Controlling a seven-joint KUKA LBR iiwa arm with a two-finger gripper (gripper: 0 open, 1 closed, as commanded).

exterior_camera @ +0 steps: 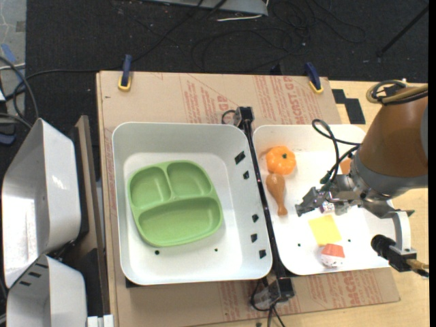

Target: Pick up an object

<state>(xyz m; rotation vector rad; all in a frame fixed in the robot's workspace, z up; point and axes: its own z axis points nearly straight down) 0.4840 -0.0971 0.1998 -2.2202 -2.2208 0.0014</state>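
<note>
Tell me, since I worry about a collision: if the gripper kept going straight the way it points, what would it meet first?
The gripper points toward the view's left, so it would probably meet the tan drumstick toy first, then the bin wall. Its height above the bin floor is unclear, so it might pass over.

arm (398, 142): bulky orange-brown band | grey wrist section beneath | black cable (329, 145) looping alongside | gripper (315, 201): dark metal parts

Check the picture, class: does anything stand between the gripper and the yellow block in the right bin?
Nothing visible does. The gripper hovers in the right bin, just above and left of the yellow block. The drumstick and the orange pumpkin lie further left, off that path.
</note>
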